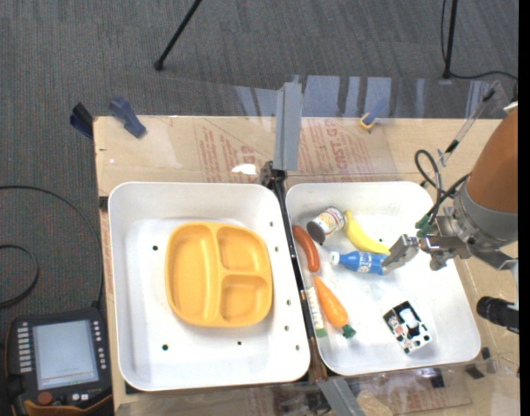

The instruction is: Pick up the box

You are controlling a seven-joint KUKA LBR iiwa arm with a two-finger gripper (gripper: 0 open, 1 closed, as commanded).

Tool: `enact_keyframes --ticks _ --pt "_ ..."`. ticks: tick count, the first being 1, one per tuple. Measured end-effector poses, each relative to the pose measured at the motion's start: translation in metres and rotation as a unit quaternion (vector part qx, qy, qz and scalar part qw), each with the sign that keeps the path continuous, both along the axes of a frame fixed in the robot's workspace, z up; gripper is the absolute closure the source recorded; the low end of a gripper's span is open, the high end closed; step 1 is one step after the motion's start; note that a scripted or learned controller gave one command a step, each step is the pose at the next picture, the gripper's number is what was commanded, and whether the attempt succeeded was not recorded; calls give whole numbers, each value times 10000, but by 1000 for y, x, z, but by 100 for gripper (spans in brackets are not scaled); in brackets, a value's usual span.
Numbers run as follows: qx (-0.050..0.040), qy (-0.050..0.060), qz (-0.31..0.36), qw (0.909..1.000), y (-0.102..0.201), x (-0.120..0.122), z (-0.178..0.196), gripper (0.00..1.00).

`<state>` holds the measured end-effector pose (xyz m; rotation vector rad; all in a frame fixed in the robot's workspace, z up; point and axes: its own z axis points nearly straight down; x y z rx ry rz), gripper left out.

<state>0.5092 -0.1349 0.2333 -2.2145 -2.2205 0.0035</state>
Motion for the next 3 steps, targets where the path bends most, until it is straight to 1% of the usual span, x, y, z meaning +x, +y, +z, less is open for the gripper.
enact_keyframes --ticks 1,2,3 --pt "-2 -6 -394 9992 -12 57 -112 0" --pt "-7 -21 -416 9991 -45 102 -134 0" --pt "0 -22 984 9951 -36 64 -146 0"
